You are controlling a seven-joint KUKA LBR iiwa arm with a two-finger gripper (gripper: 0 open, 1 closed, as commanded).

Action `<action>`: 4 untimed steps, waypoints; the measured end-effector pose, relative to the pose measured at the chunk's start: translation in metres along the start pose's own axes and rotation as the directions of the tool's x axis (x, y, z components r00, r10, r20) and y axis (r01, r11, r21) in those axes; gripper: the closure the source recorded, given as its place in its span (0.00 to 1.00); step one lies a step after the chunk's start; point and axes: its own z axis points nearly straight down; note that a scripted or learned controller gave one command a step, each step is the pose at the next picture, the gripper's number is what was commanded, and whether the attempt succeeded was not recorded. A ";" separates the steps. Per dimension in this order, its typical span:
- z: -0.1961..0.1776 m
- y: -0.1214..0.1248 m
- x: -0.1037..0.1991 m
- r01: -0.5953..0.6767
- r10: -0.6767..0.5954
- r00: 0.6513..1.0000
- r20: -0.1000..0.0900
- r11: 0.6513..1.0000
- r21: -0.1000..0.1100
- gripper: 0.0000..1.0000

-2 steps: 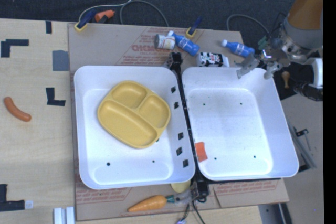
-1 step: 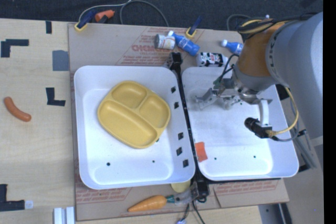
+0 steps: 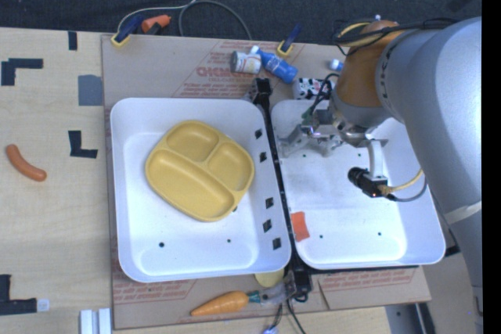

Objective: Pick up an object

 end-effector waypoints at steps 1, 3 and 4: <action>0.000 0.040 -0.014 0.000 0.000 1.000 -0.002 1.000 -0.001 0.00; -0.010 0.039 -0.014 0.001 -0.001 1.000 0.001 1.000 -0.001 0.00; 0.001 0.038 -0.002 -0.001 0.001 1.000 0.000 1.000 0.001 0.00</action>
